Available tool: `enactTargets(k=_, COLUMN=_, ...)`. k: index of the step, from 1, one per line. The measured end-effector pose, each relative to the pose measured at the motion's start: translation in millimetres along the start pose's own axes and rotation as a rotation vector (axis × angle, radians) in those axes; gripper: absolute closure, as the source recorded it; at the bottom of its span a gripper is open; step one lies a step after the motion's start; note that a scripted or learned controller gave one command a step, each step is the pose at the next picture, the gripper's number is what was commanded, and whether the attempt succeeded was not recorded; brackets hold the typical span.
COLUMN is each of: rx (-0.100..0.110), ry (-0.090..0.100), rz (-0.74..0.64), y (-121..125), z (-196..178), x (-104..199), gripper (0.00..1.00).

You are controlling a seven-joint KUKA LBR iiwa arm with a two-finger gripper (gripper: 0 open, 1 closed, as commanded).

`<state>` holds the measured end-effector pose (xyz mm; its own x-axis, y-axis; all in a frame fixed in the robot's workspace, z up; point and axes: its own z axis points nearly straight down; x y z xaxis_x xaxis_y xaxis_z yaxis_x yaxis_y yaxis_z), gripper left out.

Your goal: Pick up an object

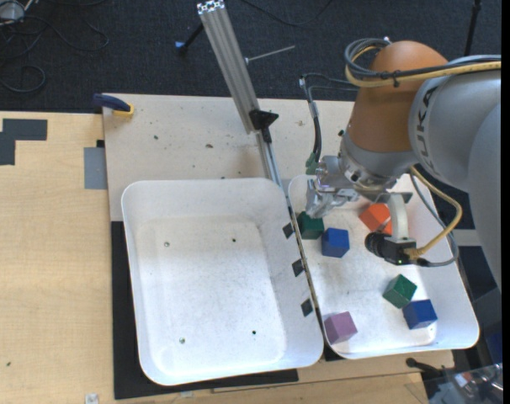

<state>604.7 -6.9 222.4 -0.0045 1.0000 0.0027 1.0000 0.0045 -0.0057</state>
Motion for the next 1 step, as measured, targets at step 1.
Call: enactTargets(k=1, rx=-0.003, ry=-0.001, rz=0.000, y=9.9, z=8.1, x=55.1, gripper=1.00)
